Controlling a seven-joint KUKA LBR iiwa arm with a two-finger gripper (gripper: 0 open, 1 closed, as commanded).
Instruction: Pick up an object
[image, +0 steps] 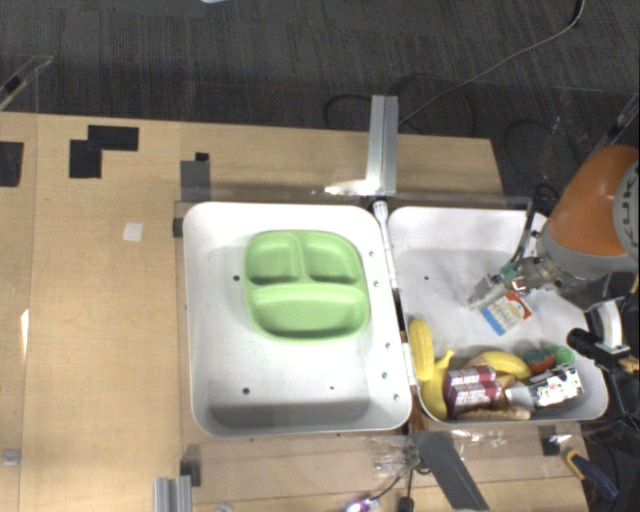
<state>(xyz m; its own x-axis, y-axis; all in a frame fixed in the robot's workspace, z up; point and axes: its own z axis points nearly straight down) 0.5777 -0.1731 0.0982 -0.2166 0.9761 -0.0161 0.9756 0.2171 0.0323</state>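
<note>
The gripper (497, 288) hangs low in the right bin (440, 235) just beside a small blue-and-white packet (505, 313), jaws apart on nothing, so it ought to centre over that packet before closing, well clear of the bananas (430, 360).

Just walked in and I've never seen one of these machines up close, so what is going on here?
A robot arm reaches in over the right bin, with its gripper low beside a small blue and white packet. I can't tell whether it has hold of anything. Bananas, a dark can and other small items lie piled at that bin's near edge. The left bin holds a green divided tray.
</note>
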